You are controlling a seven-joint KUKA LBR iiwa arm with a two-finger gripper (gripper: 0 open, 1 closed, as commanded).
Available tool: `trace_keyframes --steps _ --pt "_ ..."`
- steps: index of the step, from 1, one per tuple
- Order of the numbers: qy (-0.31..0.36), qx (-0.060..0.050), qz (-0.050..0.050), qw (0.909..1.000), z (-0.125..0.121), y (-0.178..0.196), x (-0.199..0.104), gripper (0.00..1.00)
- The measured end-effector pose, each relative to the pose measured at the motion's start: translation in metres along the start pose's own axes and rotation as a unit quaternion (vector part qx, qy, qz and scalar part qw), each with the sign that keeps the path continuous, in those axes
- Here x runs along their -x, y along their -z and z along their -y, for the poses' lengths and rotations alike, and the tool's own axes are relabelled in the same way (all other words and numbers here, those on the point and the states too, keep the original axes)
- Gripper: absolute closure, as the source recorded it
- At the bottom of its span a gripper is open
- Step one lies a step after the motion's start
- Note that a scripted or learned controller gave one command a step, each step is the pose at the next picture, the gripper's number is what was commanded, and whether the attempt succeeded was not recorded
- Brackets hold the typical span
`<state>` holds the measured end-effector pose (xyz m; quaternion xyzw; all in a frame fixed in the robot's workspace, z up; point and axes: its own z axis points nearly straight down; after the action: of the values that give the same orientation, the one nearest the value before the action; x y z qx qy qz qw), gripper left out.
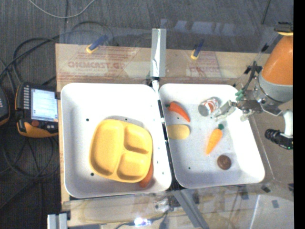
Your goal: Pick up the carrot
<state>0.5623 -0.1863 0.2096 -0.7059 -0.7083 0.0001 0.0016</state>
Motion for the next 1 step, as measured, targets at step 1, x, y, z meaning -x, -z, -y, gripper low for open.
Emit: trace_keyframes --steps 1 --pt "0.016 0.001 0.000 0.9999 -0.0072 -0.1162 0.0153 0.00"
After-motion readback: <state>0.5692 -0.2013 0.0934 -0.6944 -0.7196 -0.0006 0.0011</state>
